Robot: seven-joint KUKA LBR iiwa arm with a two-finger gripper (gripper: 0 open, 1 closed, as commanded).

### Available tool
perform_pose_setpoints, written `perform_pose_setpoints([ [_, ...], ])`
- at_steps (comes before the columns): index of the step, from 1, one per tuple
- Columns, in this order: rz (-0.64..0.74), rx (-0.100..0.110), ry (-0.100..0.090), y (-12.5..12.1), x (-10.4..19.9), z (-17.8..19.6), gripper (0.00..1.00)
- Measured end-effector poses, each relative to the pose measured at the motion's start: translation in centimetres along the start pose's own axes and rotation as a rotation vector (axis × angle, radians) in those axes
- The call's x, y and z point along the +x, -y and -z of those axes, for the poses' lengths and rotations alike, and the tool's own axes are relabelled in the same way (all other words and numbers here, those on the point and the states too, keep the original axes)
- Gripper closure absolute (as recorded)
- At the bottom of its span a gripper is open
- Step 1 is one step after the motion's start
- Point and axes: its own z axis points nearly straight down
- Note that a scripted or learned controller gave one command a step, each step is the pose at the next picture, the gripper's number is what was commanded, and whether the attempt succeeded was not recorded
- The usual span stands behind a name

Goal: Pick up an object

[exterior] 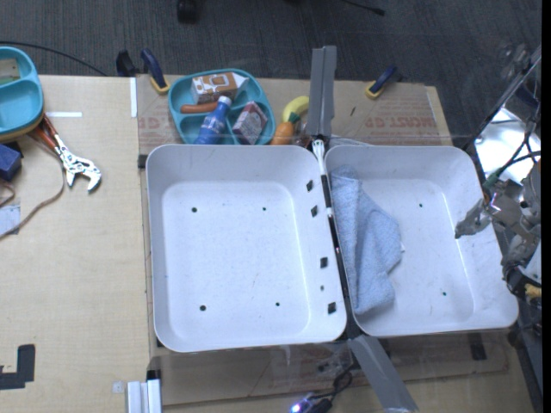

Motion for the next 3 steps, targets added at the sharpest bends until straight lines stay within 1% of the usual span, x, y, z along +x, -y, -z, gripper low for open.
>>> perform_pose_setpoints([
  [1,-0.035,0.003,0.0,6.2,5.9,-4.1,0.0],
  [2,-0.019,0.0,0.0,2.5,0.6,-1.8,0.0],
  [3,-0.281,0.004,0.0,5.6,5.3,-10.0,0.0],
])
